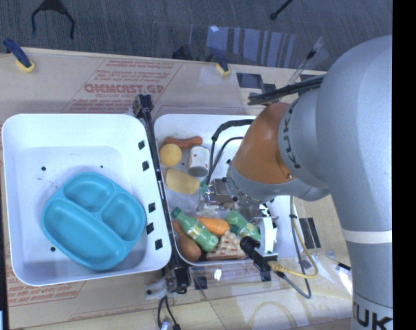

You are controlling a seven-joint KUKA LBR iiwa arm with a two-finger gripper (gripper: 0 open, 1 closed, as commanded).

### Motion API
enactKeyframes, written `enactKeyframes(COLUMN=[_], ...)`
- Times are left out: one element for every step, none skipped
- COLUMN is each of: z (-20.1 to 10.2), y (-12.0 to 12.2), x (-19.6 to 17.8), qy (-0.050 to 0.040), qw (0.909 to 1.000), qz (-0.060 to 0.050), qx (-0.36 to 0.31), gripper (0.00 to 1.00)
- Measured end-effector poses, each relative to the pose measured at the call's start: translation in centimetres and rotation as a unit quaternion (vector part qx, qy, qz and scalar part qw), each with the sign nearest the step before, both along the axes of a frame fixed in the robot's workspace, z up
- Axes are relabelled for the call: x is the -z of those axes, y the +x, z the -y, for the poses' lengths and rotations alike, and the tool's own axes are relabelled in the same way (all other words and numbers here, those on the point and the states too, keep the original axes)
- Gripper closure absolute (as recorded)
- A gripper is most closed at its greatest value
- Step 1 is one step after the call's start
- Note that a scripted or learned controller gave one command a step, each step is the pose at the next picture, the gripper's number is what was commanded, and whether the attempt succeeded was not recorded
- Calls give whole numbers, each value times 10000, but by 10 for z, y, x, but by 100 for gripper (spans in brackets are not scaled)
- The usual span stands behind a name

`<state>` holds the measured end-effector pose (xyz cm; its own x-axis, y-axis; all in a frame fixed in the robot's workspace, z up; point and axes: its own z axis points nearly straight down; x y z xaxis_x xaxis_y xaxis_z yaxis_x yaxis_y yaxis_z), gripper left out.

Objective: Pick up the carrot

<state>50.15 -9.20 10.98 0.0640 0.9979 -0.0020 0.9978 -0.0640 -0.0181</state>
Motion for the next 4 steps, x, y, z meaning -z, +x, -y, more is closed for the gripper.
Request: enactKeyframes(z=[5,-46,11,9], y=[-22,-24,-27,-26], x=[16,-83,-34,-43], qy=[9,9,21,35], qw=[9989,9895,9990,9988], qz=[118,64,31,10], qx=[-463,1443,-441,-490], gripper=[100,100,100,100])
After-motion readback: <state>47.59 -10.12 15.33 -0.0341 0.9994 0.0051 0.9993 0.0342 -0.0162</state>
